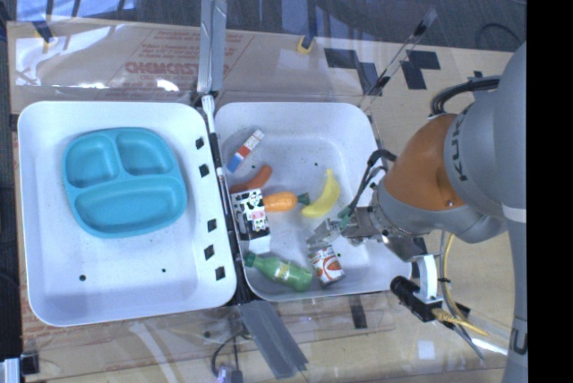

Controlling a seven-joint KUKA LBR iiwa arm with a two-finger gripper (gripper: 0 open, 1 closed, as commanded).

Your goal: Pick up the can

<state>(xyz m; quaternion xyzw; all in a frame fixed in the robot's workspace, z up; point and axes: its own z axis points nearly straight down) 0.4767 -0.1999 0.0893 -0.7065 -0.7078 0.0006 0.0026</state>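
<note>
The can (329, 266), red and white, lies near the front edge of the right bin (358, 126). My gripper (333, 234) hangs just behind and above it, close to its top end, reaching in from the right on the grey arm with the orange band (421, 175). I see nothing held in the gripper.
The right bin also holds a green bottle (279, 272) left of the can, a black-and-white carton (252, 213), a carrot (280, 201), a banana (324, 193), a sausage (253, 177) and a small tube (243, 150). A blue divided plate (125, 180) lies in the left bin.
</note>
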